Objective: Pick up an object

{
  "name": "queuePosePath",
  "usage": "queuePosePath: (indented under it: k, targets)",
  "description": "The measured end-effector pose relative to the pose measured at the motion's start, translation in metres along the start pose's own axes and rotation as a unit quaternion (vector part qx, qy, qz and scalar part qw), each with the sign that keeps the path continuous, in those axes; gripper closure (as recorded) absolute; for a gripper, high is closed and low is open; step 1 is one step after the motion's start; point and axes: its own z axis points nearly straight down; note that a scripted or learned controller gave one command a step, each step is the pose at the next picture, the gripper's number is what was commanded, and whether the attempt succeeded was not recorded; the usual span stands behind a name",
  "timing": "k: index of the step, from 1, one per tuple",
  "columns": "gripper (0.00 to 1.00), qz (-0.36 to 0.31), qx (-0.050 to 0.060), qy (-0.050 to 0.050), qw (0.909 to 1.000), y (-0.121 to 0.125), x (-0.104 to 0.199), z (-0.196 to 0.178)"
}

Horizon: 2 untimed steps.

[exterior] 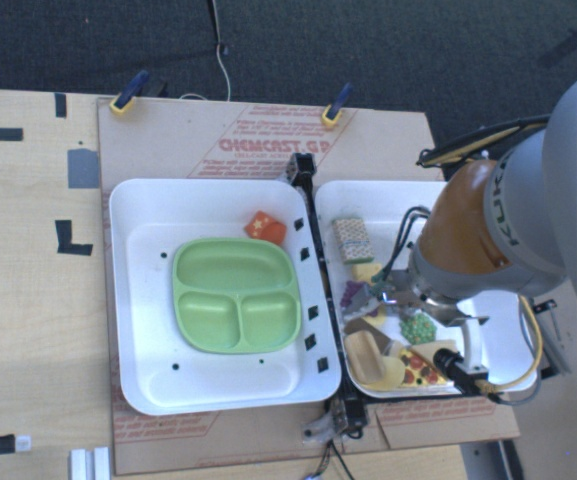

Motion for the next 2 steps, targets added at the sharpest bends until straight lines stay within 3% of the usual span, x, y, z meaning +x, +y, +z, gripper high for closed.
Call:
queuePosePath:
  k: [1,2]
  targets:
    - [0.00,0.000,0.001,0.001,1.0000,0.028,-0.001,0.001]
    - [1.00,0.000,-0.004,0.000,1.0000,0.030,-0.001,-0.013]
